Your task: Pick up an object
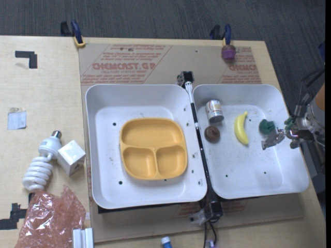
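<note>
The right bin (258, 182) holds a yellow banana (241, 128), a small metal can (214, 111) lying near the bin's upper left, a brown round object (212, 134) below the can, and a small green object (267, 126) near the right wall. My gripper (279, 134) reaches in over the right rim of this bin, just to the right of the green object and close to it. Whether it touches the green object is unclear. In the left bin (98, 138) lies a yellow divided tray (153, 149).
On the bench left of the bins lie a white spiral light bulb (39, 167), a white cube (71, 156) and crumpled pink plastic wrap (49, 218). A purple object (228, 51) sits by a blue clamp at the board's back edge.
</note>
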Action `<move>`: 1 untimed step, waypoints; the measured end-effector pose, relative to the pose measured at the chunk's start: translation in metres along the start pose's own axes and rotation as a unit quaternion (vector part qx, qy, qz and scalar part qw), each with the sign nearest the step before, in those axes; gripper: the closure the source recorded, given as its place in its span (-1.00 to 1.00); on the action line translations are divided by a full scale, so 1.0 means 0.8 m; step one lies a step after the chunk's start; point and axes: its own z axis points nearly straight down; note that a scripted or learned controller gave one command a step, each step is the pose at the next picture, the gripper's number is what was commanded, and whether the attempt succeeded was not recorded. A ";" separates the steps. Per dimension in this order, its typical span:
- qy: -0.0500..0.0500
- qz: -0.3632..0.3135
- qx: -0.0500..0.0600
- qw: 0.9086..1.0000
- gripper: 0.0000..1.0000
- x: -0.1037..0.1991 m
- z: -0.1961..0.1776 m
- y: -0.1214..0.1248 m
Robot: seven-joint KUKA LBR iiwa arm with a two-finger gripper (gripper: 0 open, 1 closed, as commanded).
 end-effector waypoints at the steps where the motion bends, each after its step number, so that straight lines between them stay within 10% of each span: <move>1: 0.000 0.001 0.000 1.000 -1.00 0.036 0.128 0.017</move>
